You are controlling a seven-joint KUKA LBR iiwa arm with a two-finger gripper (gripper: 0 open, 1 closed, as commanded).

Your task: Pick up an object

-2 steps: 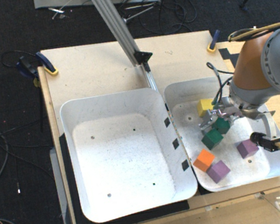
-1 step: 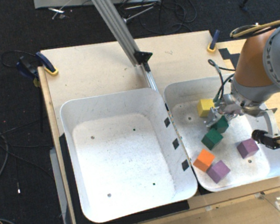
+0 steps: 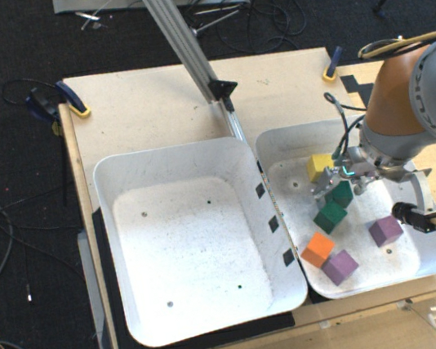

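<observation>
My gripper (image 3: 333, 182) reaches in from the right into the right bin (image 3: 280, 151), low over the blocks. Its tips are right beside a dark green block (image 3: 339, 193) and just below a yellow block (image 3: 320, 165). A second green block (image 3: 329, 216) lies touching the first, below and to its left. An orange block (image 3: 319, 248) and a purple block (image 3: 340, 266) sit near the bin's front. Another purple block (image 3: 385, 230) lies to the right. I see no block clearly between the fingers.
The left bin (image 3: 112, 187) stands beside the right one, their walls meeting in the middle. A slanted metal pole (image 3: 184, 43) rises from the back of the bench. Yellow clamps (image 3: 73, 102) sit at the bench's rear corners. Cables trail by the arm's wrist.
</observation>
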